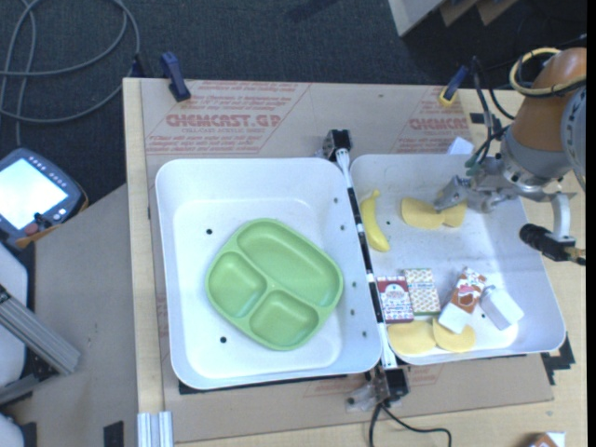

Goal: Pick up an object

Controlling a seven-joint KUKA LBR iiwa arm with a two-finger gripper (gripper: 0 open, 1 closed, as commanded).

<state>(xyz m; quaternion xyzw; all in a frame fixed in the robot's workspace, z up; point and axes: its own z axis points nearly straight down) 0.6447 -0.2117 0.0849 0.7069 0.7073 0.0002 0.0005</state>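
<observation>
Arm point(545, 110) comes in from the right, low over the far side of the right bin point(545, 319). Gripper point(453, 200) sits right at the yellow disc point(424, 213), touching or just over its right edge. Can't tell how far the fingers are spread or whether they have hold of anything; they blur into the disc. Banana point(373, 222) lies along the bin's left wall, near the disc but apart from it. Near side of the same bin: two small cartons point(408, 296) side by side, a red-and-white packet point(467, 291), a white block point(499, 307), and two more yellow discs point(433, 337) partly under them. Left bin point(177, 212) holds a green divided plate point(274, 283). Both bins sit on the desk point(140, 250).
</observation>
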